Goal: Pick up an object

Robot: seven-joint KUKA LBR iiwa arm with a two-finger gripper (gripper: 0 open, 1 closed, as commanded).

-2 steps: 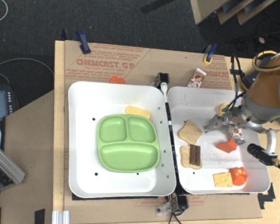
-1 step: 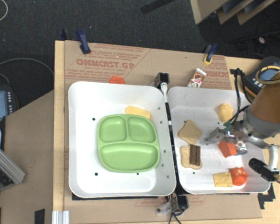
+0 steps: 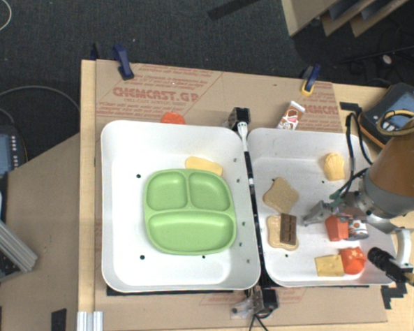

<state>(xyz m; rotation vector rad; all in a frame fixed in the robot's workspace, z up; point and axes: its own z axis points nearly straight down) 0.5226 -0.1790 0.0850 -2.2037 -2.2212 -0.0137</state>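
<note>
In the right bin [image 3: 302,150], my gripper [image 3: 327,213] hangs low over the right half, reaching in from the right. A red-orange block [image 3: 337,229] lies directly beneath and beside it, partly covered by the gripper body. To its left are a tan toast piece [image 3: 281,194] and a brown chocolate-topped cookie [image 3: 284,231]. A yellow lump [image 3: 334,165] sits toward the far side. A yellow cheese wedge [image 3: 328,265] and a red tomato-like item [image 3: 354,260] lie at the near right corner.
The left bin [image 3: 123,156] holds a green divided plate [image 3: 189,210] with a pale yellow piece [image 3: 204,166] behind it. A small snack packet [image 3: 292,116] and an orange disc [image 3: 172,118] rest on the cardboard beyond the bins. Blue clamps [image 3: 122,60] hold the board.
</note>
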